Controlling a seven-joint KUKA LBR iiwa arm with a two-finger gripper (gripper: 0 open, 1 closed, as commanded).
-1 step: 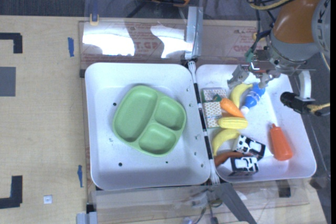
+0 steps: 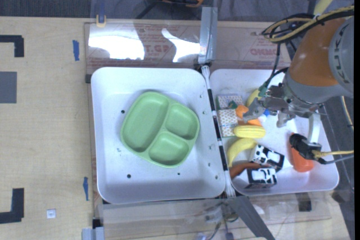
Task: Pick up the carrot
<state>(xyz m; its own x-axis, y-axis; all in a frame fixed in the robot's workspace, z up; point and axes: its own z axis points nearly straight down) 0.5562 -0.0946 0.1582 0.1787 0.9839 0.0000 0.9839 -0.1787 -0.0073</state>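
Note:
The carrot is a small orange piece in the right bin, near its left wall and just above a yellow banana. My gripper hangs low over it, reaching in from the right, and its body covers part of the carrot. The grey wrist and orange band rise behind it at the upper right.
Crowded beside the carrot are two bananas, two patterned packets, a black-and-white toy, a reddish-brown piece and an orange-red toy. A green divided plate lies in the left bin. Cables trail at the right.

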